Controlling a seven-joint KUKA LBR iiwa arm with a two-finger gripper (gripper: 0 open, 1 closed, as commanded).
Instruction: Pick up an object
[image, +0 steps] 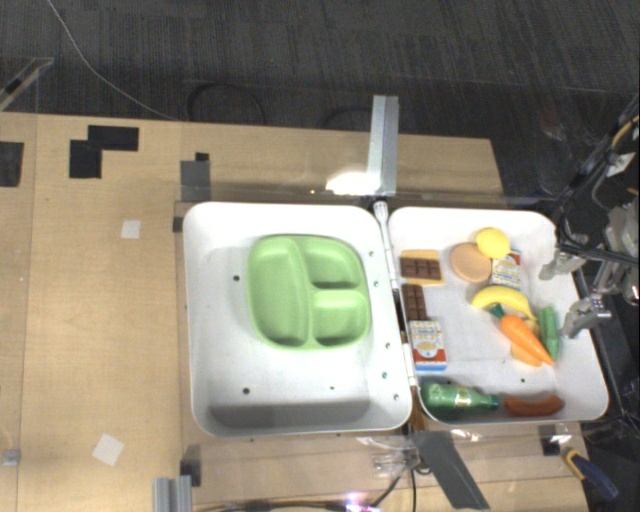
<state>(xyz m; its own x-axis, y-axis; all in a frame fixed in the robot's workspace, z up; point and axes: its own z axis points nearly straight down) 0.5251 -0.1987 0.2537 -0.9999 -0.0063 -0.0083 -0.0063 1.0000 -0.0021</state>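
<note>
Camera view: the gripper (578, 292) is seen at the right rim of the right bin (452, 222), jaws spread apart and nothing held between them. A toy carrot (524, 339) lies just inside the bin from the gripper, touching a banana (502, 299); a green bottle (458, 398) is placed near the bin's front edge. The approach step is judged in hand. A descent over the carrot is called for next.

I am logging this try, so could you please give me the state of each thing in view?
Gripper: open, at the right bin's right edge, holding nothing.
Green tray: upright in the left bin, nothing in it.
Bottle: lying on its side.
Carrot: lying flat beside the banana.
Carton: lying flat.
</note>
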